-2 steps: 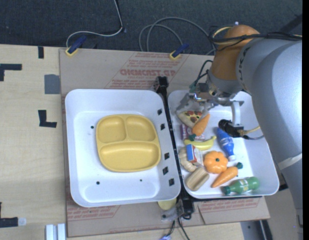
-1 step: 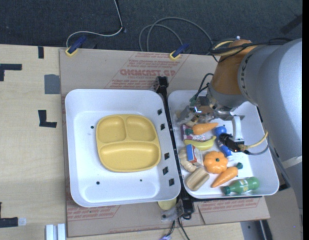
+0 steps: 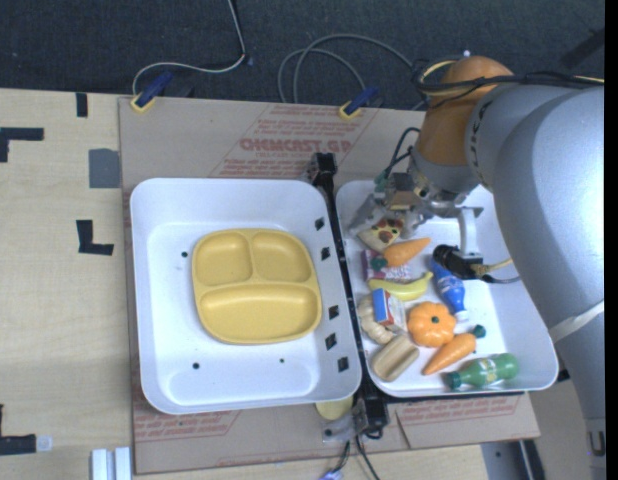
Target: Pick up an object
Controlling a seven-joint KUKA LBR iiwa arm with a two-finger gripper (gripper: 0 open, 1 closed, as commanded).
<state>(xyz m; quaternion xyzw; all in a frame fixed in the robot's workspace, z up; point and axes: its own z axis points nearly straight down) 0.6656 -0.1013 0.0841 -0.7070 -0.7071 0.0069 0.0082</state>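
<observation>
The arm (image 3: 549, 178) is a bulky, smooth, rounded grey shell with a glossy orange band (image 3: 451, 118) above the wrist, thin dark cables looping over that band, and a cluttered metallic gripper (image 3: 401, 206) assembly with small wires at its end.

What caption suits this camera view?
Gripper lowered into the right bin of toy food; yellow divided plate in left bin.

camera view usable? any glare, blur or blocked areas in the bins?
Camera view: even, soft lighting, no hard shadows; mild glare on the white left bin rim; yellow tray sharp; right bin toys small and a bit soft; the arm looms large and blurry, covering that bin's far right corner; gripper detail murky.
</observation>
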